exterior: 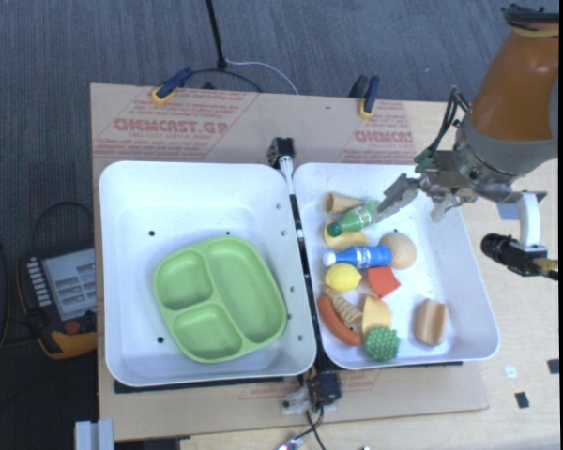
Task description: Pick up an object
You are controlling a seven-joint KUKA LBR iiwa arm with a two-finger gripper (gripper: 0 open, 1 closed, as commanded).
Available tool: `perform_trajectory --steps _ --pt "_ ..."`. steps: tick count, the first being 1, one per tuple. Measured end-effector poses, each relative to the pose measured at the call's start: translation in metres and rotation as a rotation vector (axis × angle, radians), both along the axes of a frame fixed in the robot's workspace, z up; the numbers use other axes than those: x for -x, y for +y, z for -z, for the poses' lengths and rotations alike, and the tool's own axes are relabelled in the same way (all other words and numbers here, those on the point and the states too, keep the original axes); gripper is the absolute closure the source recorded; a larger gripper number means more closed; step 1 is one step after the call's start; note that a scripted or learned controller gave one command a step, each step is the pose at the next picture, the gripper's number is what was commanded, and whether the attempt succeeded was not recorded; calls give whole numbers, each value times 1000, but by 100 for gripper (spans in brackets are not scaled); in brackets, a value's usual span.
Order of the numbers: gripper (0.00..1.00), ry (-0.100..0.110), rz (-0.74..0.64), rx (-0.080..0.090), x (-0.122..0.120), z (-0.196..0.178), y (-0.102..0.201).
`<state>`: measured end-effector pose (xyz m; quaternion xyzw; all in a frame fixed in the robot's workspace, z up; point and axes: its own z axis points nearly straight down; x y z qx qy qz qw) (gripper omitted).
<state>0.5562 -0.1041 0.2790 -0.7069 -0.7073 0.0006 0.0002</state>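
Observation:
The right bin (469, 270) holds several toy foods. Among them are a green bottle (352, 220), a blue and white bottle (361, 256), a yellow lemon (342, 277), a tan ball (400, 249), a red block (383, 280) and a bread roll (431, 322). My gripper (417, 202) hangs over the bin's far right part, open, with nothing between its fingers. One finger (394, 198) points down-left toward the green bottle's cap, and the other (438, 210) is to the right.
A green divided plate (220, 298) lies in the left bin (131, 214). A cone (342, 202), a sausage (335, 318), a cheese wedge (377, 313) and broccoli (382, 344) fill the right bin's left and front. The middle divider (298, 242) separates the bins.

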Motion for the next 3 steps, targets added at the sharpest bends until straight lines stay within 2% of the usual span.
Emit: perform_trajectory --steps 1,2,3 --pt "0 4 183 0 -18 131 -7" --pt "0 -11 -16 2 -46 165 -38" --pt "0 -34 156 10 8 185 -3"
